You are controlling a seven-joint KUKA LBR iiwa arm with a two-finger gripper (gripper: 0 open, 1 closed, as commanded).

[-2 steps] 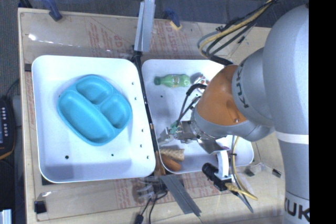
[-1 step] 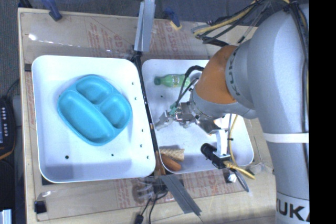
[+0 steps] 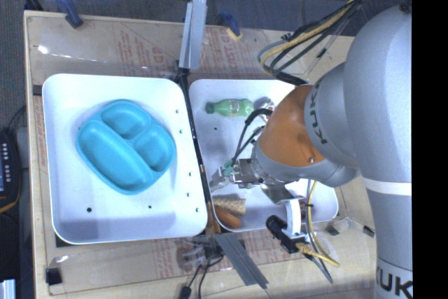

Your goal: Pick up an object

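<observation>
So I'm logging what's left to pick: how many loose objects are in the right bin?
2 visible: a green bottle near the far wall and an ice-cream-cone toy at the near left corner. The arm may hide more.

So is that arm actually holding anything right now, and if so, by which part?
It cannot be told. The gripper is low in the right bin, above a tan and orange item, and the arm hides its tip. The green bottle lies untouched.
</observation>
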